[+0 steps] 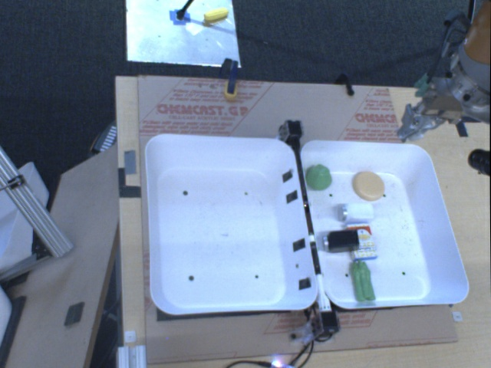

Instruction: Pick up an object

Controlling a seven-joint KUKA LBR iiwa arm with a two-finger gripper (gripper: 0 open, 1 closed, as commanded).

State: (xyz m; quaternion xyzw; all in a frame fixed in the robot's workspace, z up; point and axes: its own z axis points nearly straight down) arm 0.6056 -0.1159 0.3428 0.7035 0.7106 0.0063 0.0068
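Claw (409,127) hovers off the right bin's (441,205) one-o'clock corner; its state I cannot tell. Green ball (318,177) sits at the bin's ten o'clock.

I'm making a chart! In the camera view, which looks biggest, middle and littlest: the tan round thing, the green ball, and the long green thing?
1. The long green thing looks biggest.
2. The tan round thing and the green ball look almost alike; the tan one seems slightly wider, so I won't rank them.

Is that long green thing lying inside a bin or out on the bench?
Inside. The long green thing lies flat on the right bin floor, near its front wall.
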